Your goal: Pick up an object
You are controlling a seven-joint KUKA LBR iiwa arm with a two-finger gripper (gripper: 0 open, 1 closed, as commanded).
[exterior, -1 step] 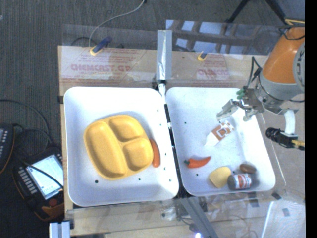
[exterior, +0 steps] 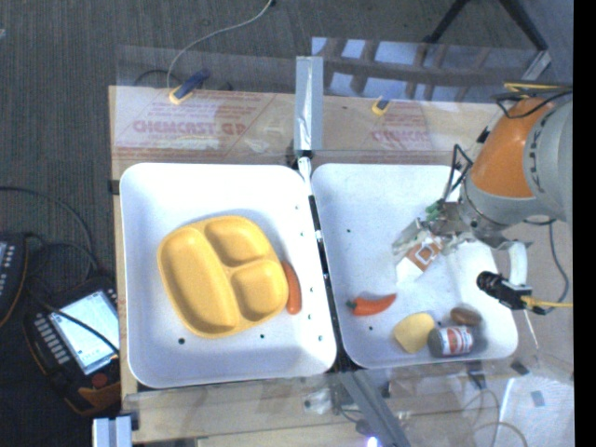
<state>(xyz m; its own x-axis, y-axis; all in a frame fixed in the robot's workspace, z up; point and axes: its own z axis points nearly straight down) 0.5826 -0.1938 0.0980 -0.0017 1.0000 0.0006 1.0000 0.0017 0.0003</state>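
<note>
**My jaws: hidden under the wrist**

My jaws cannot be read from here — whether they stand apart or together, I cannot tell, since my orange-banded wrist covers them. My gripper (exterior: 445,223) hangs low over the right bin (exterior: 372,203), at its right side, right above a crumpled packet (exterior: 421,248) of clear wrap with a brown and white label.

Nearer the bin's front lie an orange-red chili pepper (exterior: 372,304), a yellow lump (exterior: 413,331), a small can (exterior: 452,341) on its side touching the lump, and a brown piece (exterior: 466,317) just behind the can.

The left bin (exterior: 149,194) holds a yellow divided tray (exterior: 223,274) — an orange carrot-like stick (exterior: 292,289) rests against its right edge.
</note>
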